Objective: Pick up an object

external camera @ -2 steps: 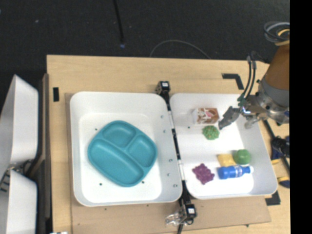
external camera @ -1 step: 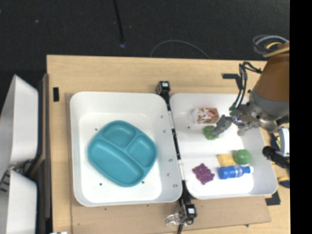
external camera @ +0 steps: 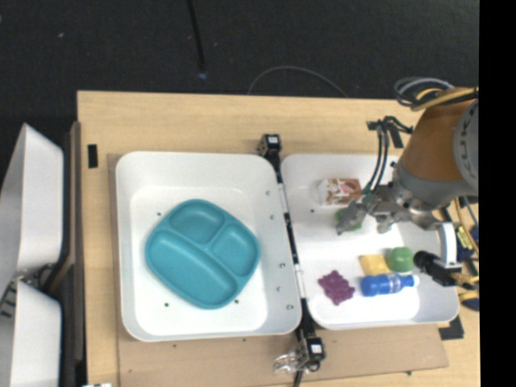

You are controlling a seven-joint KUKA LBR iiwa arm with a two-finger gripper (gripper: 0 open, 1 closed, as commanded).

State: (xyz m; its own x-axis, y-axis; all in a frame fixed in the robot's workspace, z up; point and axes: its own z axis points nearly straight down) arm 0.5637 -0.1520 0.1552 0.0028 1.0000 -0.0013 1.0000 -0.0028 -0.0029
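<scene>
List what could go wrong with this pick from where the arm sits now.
1. The gripper hovers over bare floor of the right bin, between the red-and-white packet and the lower cluster, so it may close on nothing.
2. The yellow block, green ball and blue bottle lie tightly together; a grasp there could nudge neighbours or slip.

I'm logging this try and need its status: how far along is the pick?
Done: the gripper has reached into the right bin. In hand: nothing visibly held. Left: grasping and lifting; the purple toy, blue bottle, yellow block and green ball lie on the floor.
</scene>
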